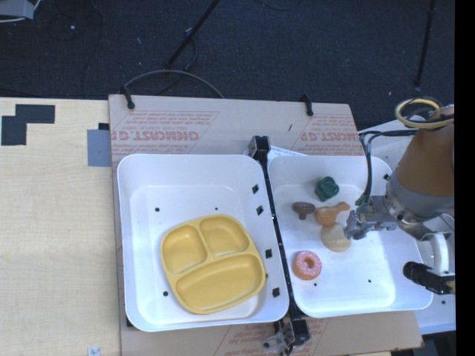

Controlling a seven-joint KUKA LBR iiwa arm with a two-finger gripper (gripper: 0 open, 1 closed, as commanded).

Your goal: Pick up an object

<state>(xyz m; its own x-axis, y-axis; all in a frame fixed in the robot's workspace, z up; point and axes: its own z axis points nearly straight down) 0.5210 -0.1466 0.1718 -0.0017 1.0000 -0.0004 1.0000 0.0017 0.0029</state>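
We see a yellow three-compartment plastic tray (214,262) in the left shallow white bin (141,199); a pink frosted doughnut (306,264) lies in the right one (371,288).

The right bin (371,295) crowds its objects toward its left and middle: a green block (326,188) near the far wall, a brown piece (303,209) touching an orange piece (331,213), a pale round object (335,238) just below them, and a pink donut (306,264) near the divider. The tool (358,225) sits just beside the pale object, blocking approach from the right. The bin's near right corner and front floor lie open. In the left bin (141,199), 1 yellow divided tray (213,262) fills the near middle; the far strip and left side offer room.
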